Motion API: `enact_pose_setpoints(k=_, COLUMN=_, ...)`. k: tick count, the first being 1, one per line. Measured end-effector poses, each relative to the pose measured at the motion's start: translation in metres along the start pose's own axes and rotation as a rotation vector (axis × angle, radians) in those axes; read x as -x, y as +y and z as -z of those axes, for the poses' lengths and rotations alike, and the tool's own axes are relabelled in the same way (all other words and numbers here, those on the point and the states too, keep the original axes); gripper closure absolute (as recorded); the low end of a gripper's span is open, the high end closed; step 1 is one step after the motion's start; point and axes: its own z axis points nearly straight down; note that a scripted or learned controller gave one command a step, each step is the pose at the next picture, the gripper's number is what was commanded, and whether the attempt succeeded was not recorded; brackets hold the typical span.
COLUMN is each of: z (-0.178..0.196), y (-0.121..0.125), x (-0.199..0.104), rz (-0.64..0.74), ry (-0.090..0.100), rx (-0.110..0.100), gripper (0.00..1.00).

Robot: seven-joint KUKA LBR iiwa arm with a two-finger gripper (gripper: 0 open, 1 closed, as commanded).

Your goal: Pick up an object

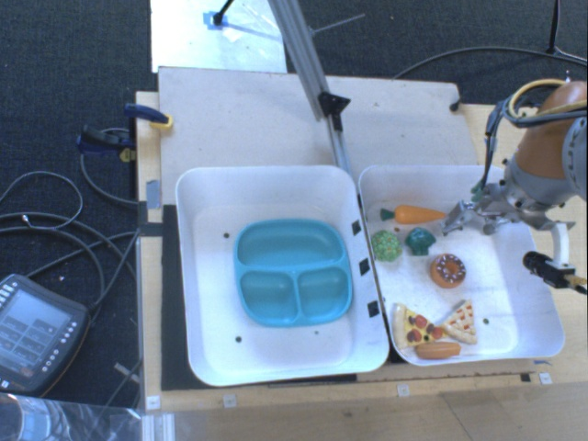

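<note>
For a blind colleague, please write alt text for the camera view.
Seen from above, a grey and orange robot arm's gripper hovers over the right white bin, beside a toy carrot. That bin also holds two green toy vegetables, a donut, two pizza slices and a hot dog. The left bin holds a blue divided plate.

We see two white bins (pixel 276 186) that look like smooth plastic with a soft shine. In the left one sits a blue tray (pixel 294 271), also smooth plastic and a bit glossy. The toy food in the right bin, like the orange carrot (pixel 418 214) and the donut (pixel 447 270), looks like smooth plastic too. The bench (pixel 248 118) looks like pale, matt wood. The pole (pixel 299 35) at the top looks like dull grey metal. The floor (pixel 64 53) looks like rough dark carpet.
</note>
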Motion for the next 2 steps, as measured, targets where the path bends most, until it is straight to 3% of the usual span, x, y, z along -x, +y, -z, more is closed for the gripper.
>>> enact_pose_setpoints(k=1, z=0.016, y=0.003, x=0.001, rz=0.001, ry=-0.002, rx=0.01, gripper=1.0)
enact_pose_setpoints(k=2, z=0.061, y=0.007, x=-0.001, rz=0.004, ry=-0.002, rx=0.011, gripper=1.0)
